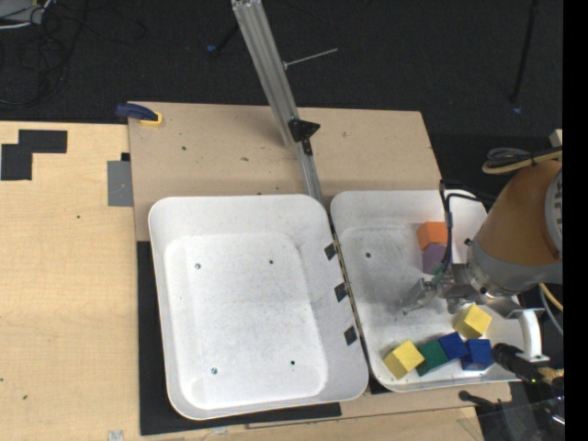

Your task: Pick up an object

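The arm (524,232) shows a broad orange band over a grey wrist, with a black cable (447,223) alongside.

The bench (230,150) is carrying two white bins side by side, the left bin (184,237) lying just beside the right bin (386,214), their inner rims touching. A blue and yellow clamp (140,113) is sitting at the bench's far left corner, well apart from the left bin. A slanted metal rail (271,67) is rising from the bench just behind where the bins meet.
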Tool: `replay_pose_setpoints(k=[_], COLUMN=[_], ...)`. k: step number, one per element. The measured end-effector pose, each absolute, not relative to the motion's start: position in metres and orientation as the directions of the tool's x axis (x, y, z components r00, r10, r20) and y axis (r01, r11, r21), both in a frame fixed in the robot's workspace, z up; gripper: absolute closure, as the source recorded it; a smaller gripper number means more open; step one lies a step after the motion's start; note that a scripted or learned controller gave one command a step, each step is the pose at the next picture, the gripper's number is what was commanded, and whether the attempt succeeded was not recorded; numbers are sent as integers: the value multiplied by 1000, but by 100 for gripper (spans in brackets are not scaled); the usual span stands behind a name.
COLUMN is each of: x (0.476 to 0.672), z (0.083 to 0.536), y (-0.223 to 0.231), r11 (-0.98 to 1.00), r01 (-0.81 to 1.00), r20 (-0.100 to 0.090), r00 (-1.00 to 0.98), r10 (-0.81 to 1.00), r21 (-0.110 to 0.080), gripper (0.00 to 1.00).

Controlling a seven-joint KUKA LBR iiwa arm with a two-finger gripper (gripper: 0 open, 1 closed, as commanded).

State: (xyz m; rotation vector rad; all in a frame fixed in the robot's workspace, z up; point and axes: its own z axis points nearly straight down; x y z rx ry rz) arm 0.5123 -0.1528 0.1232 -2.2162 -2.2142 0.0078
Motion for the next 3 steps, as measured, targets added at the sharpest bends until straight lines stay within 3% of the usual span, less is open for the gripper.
replay_pose_setpoints(k=[1, 3], x=[513, 510], z=[136, 254], y=[-155, -155], r11=[-7, 1], r01=[1000, 1000], r20=[1, -1], r00=[7, -1], r10=[1000, 1000], r21=[-5, 4], gripper=[100, 100])
